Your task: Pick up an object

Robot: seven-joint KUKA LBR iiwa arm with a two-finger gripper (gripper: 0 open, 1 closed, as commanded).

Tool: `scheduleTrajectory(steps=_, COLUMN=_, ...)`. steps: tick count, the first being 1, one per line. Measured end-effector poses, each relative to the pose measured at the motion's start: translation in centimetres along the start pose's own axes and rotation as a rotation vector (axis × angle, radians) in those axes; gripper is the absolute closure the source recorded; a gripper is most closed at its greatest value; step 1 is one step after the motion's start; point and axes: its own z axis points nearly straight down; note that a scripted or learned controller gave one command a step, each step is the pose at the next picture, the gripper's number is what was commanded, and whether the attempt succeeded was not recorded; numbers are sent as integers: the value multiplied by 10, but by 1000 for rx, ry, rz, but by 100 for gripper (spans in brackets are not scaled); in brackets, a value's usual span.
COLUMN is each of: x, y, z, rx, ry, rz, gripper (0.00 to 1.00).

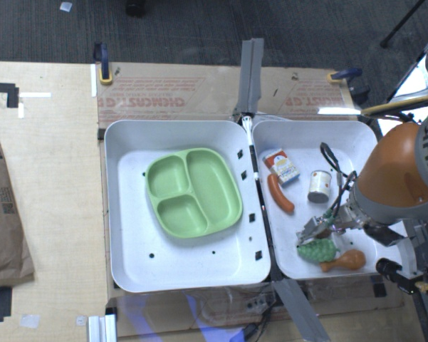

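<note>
The right bin [303, 140] holds a small orange and white carton [282, 166], a red-orange sausage [280, 194], a pale can [319, 186], a green leafy toy [319, 251] and a tan drumstick [346, 261]. My gripper [315, 231] hangs low at the front of this bin. It is right over the top edge of the green leafy toy, left of the drumstick and below the can. The wrist's orange band [395, 173] hides the bin's right side. I see nothing lifted off the bin floor.
A green divided plate [194, 191] lies in the left bin [128, 219]. A grey divider [251, 77] runs between the bins at the back. A brown paper bag [3, 212] lies on the bench at far left.
</note>
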Motion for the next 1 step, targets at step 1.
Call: scheduleTrajectory(steps=1, x=-1, y=0, z=-9, rx=0, ry=0, rz=3, gripper=100)
